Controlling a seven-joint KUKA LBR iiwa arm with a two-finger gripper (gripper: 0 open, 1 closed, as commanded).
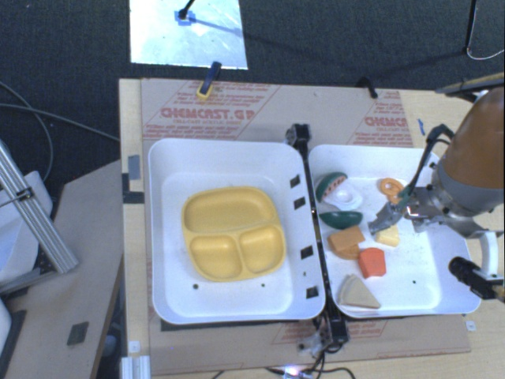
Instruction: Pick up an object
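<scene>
Camera view is looking down on two white bins that are standing side by side on the surface (pixel 237 105). The left bin (pixel 170 235) is carrying a yellow divided plate (pixel 233 232). The right bin (pixel 422 290) is holding the small things the task can choose from: a green and white piece (pixel 332 186) near the divider, a dark green piece (pixel 341 219) just under it, an orange ring (pixel 390 186), a pale yellow block (pixel 387 236), an orange-brown block (pixel 346 242), a red block (pixel 372 262) and a beige wedge (pixel 359 293) close to the front wall. The arm is reaching in from the right, and the gripper (pixel 389 219) is hanging low over the middle of the right bin, just above the pale yellow block and beside the orange ring. I cannot tell whether the gripper is released or clenched, and nothing is showing between its tips. As I judge it, the task is standing at the approach or at the first moment of the grasp: every piece is lying on the bin floor, so nothing is lifted yet. The closing on one piece, most likely the pale yellow block, and the lifting are both left to do.
</scene>
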